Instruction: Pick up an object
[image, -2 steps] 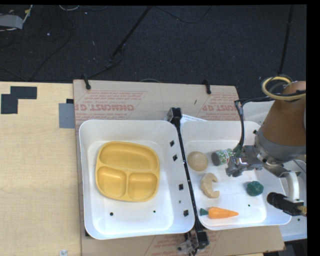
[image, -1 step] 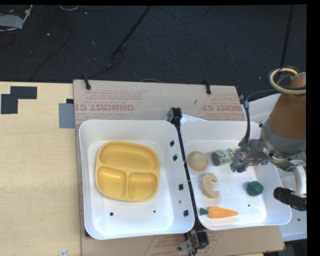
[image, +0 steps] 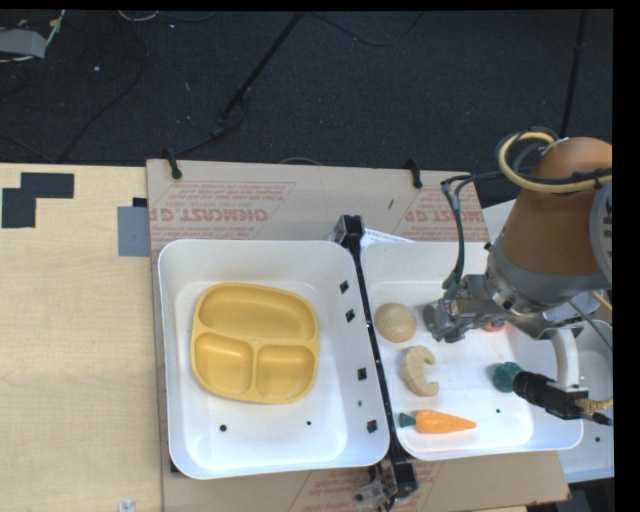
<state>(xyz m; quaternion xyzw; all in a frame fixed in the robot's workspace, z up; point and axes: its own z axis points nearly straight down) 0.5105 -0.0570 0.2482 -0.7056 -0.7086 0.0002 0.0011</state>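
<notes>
Several small objects lie in the right bin (image: 470, 270). A round beige ball (image: 395, 322) sits near the bin's left wall. A curved beige piece (image: 421, 370) lies just below it. An orange carrot with a green top (image: 441, 423) rests at the bin's front edge. My gripper (image: 446, 321) hangs low over the right bin, just right of the ball and above the curved piece. Nothing visible is held by it. The grey and orange arm (image: 555, 225) covers the bin's back right part.
The left bin (image: 250, 450) holds a yellow divided plate (image: 256, 342). A black divider bar (image: 362, 340) runs between the two bins. Cardboard (image: 260, 205) lies under the bins, and the wooden bench (image: 70, 340) stretches to the left.
</notes>
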